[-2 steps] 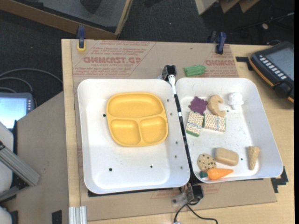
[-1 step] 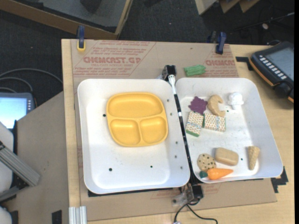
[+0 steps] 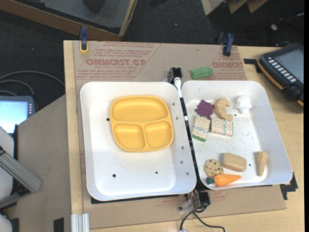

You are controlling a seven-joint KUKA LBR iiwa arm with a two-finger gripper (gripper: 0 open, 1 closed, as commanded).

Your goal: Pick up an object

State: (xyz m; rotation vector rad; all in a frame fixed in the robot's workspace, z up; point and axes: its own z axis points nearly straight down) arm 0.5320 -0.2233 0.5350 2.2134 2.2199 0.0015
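Counter (image 3: pixel 72 144) bins: well right of the yellow tray (image 3: pixel 142 123), we favour the isolated cone (image 3: pixel 261 162); fingers' opening we cannot tell.

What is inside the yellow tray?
The yellow tray has three hollows, and no toy food shows in them. The bin floor beneath it is covered.

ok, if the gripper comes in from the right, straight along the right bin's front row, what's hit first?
Likely the cone, then the tan block, if it travels low enough.
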